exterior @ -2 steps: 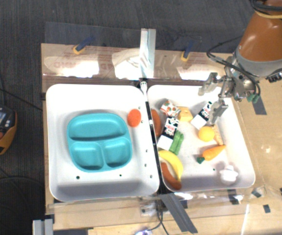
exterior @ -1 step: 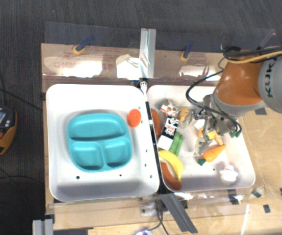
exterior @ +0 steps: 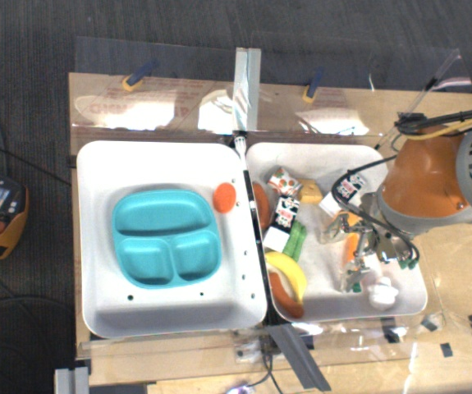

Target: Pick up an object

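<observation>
From where I stand, the banana (exterior: 289, 273) lies nearest, curved along the front left of the right bin (exterior: 408, 302). The gripper (exterior: 357, 253) hangs right of it, over an orange piece (exterior: 350, 247) running front to back; whether it grips, I cannot tell. Further left: one teal tray (exterior: 167, 236), one orange ball (exterior: 224, 197).

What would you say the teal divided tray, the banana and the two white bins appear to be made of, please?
Teal divided tray: likely moulded plastic, smooth and semi-matte, with soft rounded compartment edges and even colour.
Banana: could be real or a plastic toy; uniform yellow with a slight sheen leaves it open.
White bins: probably moulded plastic, glossy, with rounded corners and soft highlights.
</observation>
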Available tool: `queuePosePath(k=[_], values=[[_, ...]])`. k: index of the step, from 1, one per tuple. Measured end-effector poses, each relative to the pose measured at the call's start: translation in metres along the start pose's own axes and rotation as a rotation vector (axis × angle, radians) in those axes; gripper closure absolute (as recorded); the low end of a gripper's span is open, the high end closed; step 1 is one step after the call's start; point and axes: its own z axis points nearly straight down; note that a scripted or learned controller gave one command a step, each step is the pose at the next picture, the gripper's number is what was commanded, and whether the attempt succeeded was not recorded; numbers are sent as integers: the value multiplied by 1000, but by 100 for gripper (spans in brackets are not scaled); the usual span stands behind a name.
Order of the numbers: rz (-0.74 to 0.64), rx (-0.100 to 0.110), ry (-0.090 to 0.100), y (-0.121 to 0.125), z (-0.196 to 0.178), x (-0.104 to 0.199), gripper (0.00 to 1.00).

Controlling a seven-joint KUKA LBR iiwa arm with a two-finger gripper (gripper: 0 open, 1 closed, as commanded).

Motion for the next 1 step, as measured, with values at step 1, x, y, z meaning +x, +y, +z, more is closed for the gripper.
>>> queuePosePath(k=[1], values=[[-2, 5, -4, 0, -11, -2, 100]])
